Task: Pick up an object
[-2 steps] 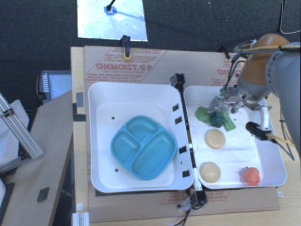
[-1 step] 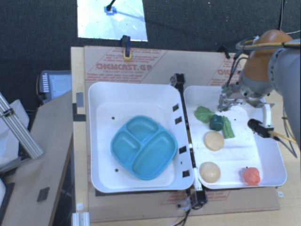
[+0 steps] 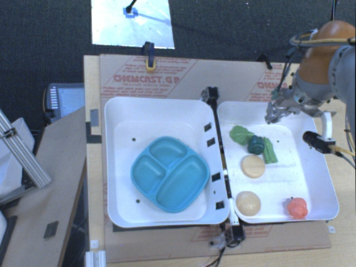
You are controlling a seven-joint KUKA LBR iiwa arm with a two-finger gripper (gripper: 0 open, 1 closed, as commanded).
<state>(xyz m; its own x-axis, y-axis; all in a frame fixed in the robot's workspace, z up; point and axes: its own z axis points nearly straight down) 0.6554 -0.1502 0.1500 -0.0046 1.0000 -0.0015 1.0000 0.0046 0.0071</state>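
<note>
On the bench you see two shallow white bins side by side: the left bin (image 3: 119, 149) and the right bin (image 3: 311, 188), divided by a black clip strip (image 3: 218, 154) that runs along their shared edge.

Left bin: a blue divided plate (image 3: 169, 174) lies flat, close to the middle and toward the near side. It has three compartments.

Right bin: five candidate objects.
- A green leafy piece (image 3: 240, 134) lies at the far left of the bin.
- A dark teal round piece (image 3: 256, 144) sits just right of it, touching a green strip (image 3: 270, 151) that extends toward the near side.
- A pale yellow round object (image 3: 253, 166) lies just near of the teal piece.
- A second pale round object (image 3: 248, 203) lies near the near-left corner.
- A red-orange object (image 3: 297, 207) lies toward the near right, well apart from the others.

Arm: it enters from the right, with the orange band at the far right. The gripper (image 3: 272, 115) hangs over the far edge of the right bin, beyond the green leafy piece and apart from it. You cannot tell from this view how wide the tool is set; nothing is visibly held in it.

Under the bins lies a cardboard sheet (image 3: 167, 74) with red print.
</note>
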